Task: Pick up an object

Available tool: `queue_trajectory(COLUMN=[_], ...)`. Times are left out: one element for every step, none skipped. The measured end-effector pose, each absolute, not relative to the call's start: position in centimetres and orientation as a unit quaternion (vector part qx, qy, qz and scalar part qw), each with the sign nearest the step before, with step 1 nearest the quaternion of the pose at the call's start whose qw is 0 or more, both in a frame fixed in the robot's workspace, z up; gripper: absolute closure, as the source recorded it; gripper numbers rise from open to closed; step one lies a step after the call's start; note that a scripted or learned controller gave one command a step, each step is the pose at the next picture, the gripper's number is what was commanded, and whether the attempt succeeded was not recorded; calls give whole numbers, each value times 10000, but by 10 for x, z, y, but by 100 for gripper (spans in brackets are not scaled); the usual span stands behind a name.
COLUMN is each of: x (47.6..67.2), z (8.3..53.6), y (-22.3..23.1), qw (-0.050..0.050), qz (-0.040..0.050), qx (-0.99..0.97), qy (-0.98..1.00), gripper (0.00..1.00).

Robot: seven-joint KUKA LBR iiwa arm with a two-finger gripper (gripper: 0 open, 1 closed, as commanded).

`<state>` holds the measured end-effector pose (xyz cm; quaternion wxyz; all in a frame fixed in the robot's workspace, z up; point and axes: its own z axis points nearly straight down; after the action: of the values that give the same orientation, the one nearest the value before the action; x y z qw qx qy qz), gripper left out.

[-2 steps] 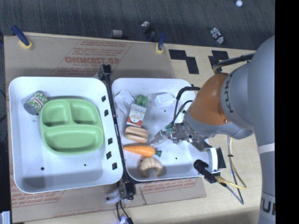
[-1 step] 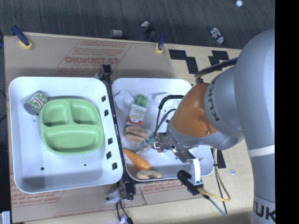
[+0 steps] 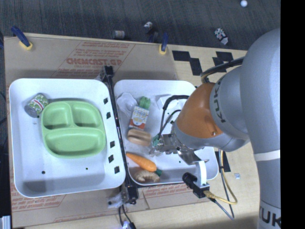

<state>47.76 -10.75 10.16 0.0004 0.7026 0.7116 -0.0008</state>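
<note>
I could not tell the state of my end effector (image 3: pixel 159 146) hanging over the right bin (image 3: pixel 157 86), where the carrot (image 3: pixel 141 161) lay near me; it looked light, stiff, smooth, best pinched mid-length.

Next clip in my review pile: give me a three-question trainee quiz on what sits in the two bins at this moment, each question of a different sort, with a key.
1. True or false: the green divided tray lies in the left bin.
2. Multiple choice: what lies directly next to the carrot in the right bin, toward the near rim? A) a can B) a piece of ginger root C) a tray
3. Fill in: the small can rests against the tray's upper-____ corner.

Key: 1 true; 2 B; 3 left.
</note>
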Motion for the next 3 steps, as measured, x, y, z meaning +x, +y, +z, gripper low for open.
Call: queue_trajectory(x=[478, 480, 477], z=[231, 169, 213], y=[-82, -150, -190], qw=[14, -7, 0], qz=[8, -11, -1], qx=[7047, 7050, 7055], qy=[7095, 7092, 7087], gripper=[100, 100, 100])
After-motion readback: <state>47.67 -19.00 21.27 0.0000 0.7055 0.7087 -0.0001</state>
